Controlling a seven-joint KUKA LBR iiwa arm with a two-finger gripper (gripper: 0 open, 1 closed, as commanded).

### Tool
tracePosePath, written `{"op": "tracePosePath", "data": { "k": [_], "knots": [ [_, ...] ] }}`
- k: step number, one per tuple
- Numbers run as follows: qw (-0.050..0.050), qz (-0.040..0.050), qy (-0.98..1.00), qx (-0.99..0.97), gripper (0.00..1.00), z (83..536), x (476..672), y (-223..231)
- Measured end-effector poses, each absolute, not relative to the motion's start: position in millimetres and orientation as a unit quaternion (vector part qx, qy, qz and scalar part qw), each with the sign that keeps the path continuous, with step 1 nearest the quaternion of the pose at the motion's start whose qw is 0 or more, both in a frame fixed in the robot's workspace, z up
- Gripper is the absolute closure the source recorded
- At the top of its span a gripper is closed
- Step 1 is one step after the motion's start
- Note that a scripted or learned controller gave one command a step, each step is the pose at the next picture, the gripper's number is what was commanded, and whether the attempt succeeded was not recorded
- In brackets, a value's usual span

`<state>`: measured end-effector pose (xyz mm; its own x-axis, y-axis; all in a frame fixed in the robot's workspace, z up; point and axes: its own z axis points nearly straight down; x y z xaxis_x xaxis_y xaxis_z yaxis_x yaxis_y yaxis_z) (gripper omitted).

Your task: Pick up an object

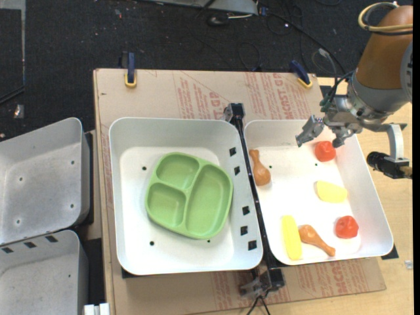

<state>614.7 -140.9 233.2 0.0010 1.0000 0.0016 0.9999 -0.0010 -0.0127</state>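
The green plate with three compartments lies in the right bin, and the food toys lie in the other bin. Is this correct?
Not quite. The camera view shows the green plate in the left bin, not the right one. The food toys, such as the yellow piece and the red piece, lie in the right bin, as the other bin.

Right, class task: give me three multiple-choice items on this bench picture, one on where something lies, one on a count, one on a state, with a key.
1. Where does the green plate lie?
A. left bin
B. right bin
C. on the floor

2. How many red items lie in the right bin?
A. none
B. two
C. four

3. How does the hand stand?
A. gripping the yellow block
B. resting on the green plate
C. above the right bin's far end, holding nothing

Key: 1 A, it sits inside the left bin. 2 B, one at the far end, one by the near corner. 3 C, nothing sits between its fingers.
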Motion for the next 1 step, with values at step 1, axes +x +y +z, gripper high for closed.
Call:
{"op": "tracePosePath", "data": {
  "k": [1],
  "knots": [
    [0.0,0.0001,-0.708,-0.707,0.0,241.0,617.3,-140.5]
  ]
}}
